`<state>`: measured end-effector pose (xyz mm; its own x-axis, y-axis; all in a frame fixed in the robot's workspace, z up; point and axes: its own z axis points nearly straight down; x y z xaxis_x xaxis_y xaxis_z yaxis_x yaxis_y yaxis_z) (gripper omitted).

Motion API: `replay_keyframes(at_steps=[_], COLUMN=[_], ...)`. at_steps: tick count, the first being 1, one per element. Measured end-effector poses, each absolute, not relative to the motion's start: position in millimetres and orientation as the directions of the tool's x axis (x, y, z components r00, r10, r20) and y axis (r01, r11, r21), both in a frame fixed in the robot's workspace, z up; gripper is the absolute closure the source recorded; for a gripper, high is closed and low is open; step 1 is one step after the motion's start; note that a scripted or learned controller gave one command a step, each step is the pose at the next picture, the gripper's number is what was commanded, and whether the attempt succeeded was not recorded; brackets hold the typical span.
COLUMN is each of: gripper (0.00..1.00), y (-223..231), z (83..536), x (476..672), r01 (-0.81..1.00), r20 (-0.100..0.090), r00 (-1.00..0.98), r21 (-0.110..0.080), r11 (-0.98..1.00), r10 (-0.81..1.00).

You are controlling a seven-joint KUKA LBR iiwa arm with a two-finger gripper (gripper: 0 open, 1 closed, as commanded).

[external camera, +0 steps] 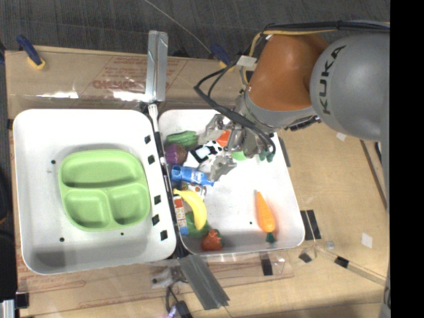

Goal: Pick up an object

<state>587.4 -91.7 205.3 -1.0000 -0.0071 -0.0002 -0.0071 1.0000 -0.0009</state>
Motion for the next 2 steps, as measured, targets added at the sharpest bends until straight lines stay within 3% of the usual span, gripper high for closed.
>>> replay_keyframes(at_steps=[1,2], gripper=[0.0,0.0], y=[-113.3,-92.6], z=[124.5,94.0], x=[505.3,518.2], r01=[-0.114,-0.554], r20=[-0.028,-0.006], r00=[-0.993,-0.832], r21=[-0.008,-0.004], r11=[0.993,0.832], r10=[-0.114,-0.554])
